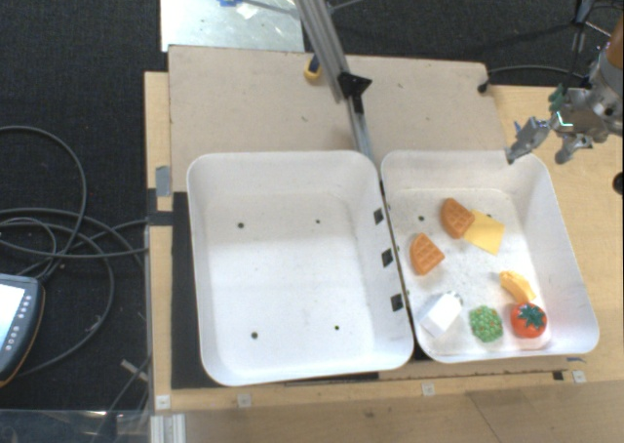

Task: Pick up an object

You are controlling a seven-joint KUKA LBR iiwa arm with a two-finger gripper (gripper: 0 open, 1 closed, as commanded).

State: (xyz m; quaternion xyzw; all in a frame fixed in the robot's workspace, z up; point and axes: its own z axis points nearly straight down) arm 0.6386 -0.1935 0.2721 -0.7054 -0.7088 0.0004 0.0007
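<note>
The gripper [544,143] hangs over the far right corner of the right bin [558,226]. Its two fingers [523,138] are spread apart, and there is nothing between them. One finger pokes out just above the bin's far rim, and the other sits a bit to the right, past the rim.

No words or labels can be read on anything here.

All the toys lie in the right bin, well below the gripper. An orange waffle piece [455,218] lies near the middle, and its long side runs from the far left to the near right. A yellow cheese wedge [486,233] touches it on the right. A second waffle piece [425,255] lies closer to the bin's left wall. An orange-yellow bit [517,286] points toward the near right corner. A red tomato [528,320] sits in that corner, with a green bumpy toy [486,323] just beside it. A white block [441,314] lies near the near left corner, turned at a slant.

The far part of the right bin is bare floor. The left bin [210,265] sits right next to the right one, and their walls touch.
</note>
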